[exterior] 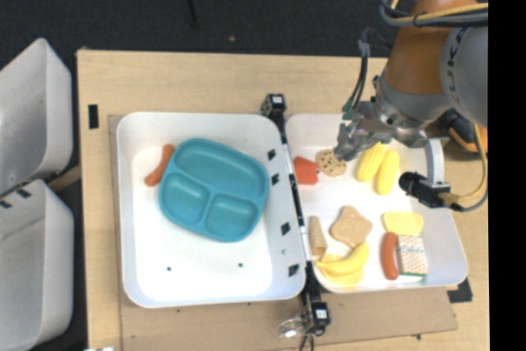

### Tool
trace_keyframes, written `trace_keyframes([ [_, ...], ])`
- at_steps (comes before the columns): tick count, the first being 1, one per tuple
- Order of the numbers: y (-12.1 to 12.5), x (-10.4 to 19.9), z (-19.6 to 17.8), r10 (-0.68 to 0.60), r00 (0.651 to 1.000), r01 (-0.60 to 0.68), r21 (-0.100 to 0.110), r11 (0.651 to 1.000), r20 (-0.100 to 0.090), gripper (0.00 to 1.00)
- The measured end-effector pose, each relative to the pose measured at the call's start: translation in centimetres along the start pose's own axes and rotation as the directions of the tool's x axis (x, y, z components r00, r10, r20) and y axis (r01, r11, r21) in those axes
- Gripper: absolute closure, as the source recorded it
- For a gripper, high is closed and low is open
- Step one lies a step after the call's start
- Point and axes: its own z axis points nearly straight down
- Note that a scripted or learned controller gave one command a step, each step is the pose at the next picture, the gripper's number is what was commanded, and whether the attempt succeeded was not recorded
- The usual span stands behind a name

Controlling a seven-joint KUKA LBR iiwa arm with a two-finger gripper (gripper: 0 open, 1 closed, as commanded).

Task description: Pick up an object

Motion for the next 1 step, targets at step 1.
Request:
trace_keyframes([
  [1, 0.17, -0.08, -1.96, -0.002, 1.000, 0.002, -0.004, 1.000, -0.001, 1.00],
])
